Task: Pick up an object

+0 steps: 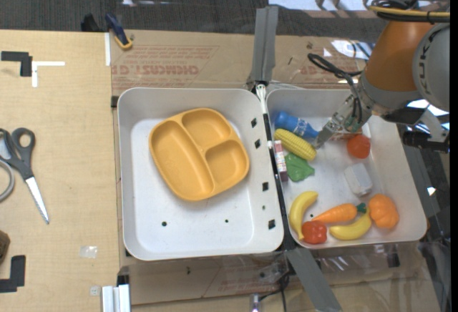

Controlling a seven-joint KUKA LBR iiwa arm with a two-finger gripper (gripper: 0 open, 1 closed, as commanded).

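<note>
Corn cob (295, 144) sits in right bin (408, 153), far-left part, lying slantwise, its right end just beside the pincer (330, 129). Pincer is low over the bin's far middle, on a grey arm (401, 60) w/ orange band coming in from far right. Can't tell if it's open or closed; tip is dark and small, and nothing shows between it.

Just left of pincer, blue bottle (293, 122) lies along the far wall, touching the corn on its far side. Right of pincer: red tomato (358, 147), near but apart. Green leafy piece (299, 169) lies just near-side of the corn, by the divider. Grey-white block (358, 178) sits mid-bin, nearer than the tomato.

Near part of the bin: yellow banana (301, 209) curved at left, red pepper (313, 232) at its near end, carrot (335, 214) lying across, second banana (352, 229) under the carrot's right end, orange fruit (383, 210) at far right of that cluster, touching the second banana.

Left bin (136, 182) holds a yellow divided plate (199, 153), 3 compartments, tilted, approx centre.

Outside the bins: scissors (25, 167) on the wooden bench (64, 232) at left; cardboard sheet (179, 60) lies beyond the bins.
</note>
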